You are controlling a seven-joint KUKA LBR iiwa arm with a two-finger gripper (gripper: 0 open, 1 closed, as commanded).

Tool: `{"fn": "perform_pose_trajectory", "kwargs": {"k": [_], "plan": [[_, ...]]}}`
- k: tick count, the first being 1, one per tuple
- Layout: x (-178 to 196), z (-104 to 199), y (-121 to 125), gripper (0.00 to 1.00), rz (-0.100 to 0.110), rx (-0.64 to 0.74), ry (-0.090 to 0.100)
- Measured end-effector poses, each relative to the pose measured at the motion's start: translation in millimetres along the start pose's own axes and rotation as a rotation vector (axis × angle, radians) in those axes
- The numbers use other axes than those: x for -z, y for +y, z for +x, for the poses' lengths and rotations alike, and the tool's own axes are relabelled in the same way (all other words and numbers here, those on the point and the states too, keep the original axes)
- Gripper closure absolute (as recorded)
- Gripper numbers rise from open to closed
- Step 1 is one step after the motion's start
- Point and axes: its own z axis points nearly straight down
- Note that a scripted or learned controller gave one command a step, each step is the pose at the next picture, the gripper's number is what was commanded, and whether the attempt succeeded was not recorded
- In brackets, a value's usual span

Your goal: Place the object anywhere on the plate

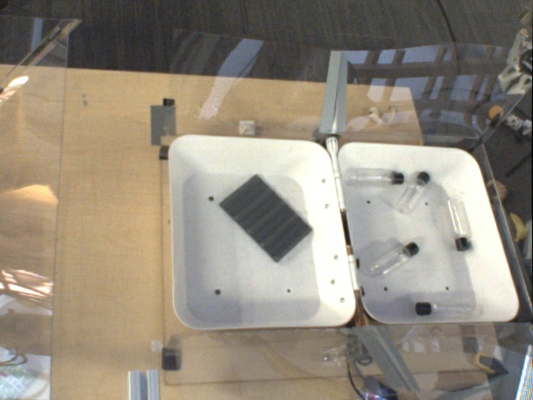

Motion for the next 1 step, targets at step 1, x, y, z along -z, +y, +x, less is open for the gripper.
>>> {"fn": "perform_pose_trajectory", "kwargs": {"k": [1], "plan": [[9.7, 2.9, -1.3, 1.0, 0.0, 0.01, -0.001]]}}
